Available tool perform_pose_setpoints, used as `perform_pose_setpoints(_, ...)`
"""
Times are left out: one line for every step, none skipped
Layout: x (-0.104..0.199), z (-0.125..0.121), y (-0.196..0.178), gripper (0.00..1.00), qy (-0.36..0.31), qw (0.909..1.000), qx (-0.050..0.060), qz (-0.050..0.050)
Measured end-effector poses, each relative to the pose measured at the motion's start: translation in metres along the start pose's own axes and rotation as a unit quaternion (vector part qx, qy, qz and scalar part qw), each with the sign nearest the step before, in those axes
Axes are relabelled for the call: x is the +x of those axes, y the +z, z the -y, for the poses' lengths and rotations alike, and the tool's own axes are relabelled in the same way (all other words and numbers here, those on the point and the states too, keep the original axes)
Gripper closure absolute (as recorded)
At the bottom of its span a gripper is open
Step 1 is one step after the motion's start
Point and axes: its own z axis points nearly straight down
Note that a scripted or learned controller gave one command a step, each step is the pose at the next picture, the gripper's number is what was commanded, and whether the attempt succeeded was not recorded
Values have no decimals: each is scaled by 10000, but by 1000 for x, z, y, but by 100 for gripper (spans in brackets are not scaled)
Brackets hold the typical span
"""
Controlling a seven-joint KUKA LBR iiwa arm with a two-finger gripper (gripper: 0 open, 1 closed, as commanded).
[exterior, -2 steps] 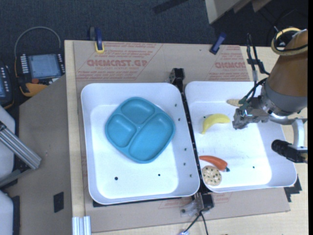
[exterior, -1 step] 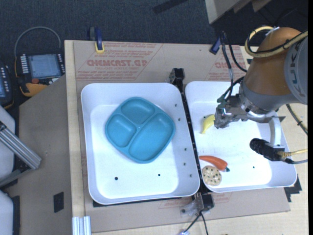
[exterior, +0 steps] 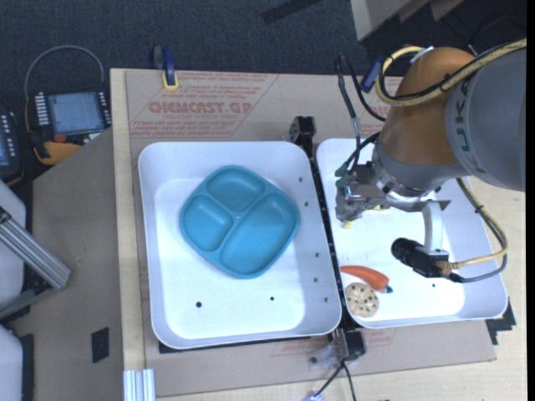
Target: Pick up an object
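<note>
My gripper (exterior: 346, 207) hangs over the left part of the right bin (exterior: 468, 303), close to the wall between the two bins. Below it, toward the bin's front, an orange-red carrot-shaped toy (exterior: 366, 276) lies on the floor. A round beige cookie-like piece (exterior: 361, 299) sits just in front of the carrot. The gripper is well above and behind both, touching neither. A blue divided plate (exterior: 240, 220) rests in the middle of the left bin (exterior: 167, 307).
The arm's orange band and grey body (exterior: 435, 115) cover the back of the right bin. A black plug with a yellow cable (exterior: 418, 257) hangs over the bin's middle. A black clamp (exterior: 302, 129) sits at the back between the bins.
</note>
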Motion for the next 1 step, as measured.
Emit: perform_pose_setpoints(54,-9,2,100,-6,10000,-17,0)
